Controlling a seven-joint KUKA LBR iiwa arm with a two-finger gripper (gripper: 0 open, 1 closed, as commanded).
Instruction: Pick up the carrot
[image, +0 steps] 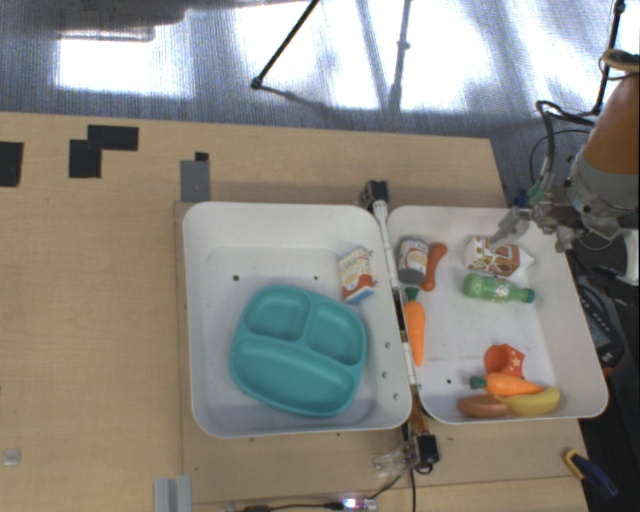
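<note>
Nearest cam: cluster at bottom of R bin (585, 330), approx 5 o'clock in frame — brown sausage (483, 406), banana (532, 402) touching it, a small carrot-like orange piece (512, 385) on top w/ green end, crumpled orange-red packet (503, 358) just above.

Carrot (414, 331) lies lengthwise along the R bin's left wall, tip toward 6 o'clock, green top toward 12, just below a grey-lidded can (411, 261). Brown bottle (434, 265) leans beside can at its 3 o'clock. White snack bag (493, 257) at approx 1 o'clock of carrot, green bottle (498, 290) lying on its side just under the bag.

L bin (200, 300) holds teal divided tray (299, 349), and a small white carton (356, 274) at tray's 1 o'clock, near the divider.

Gripper (522, 222) sits over R bin's top rim at approx 2 o'clock in frame, well apart from carrot, nothing visible between fingers; open/closed — can't tell. Arm enters from 3 o'clock, orange band visible.
</note>
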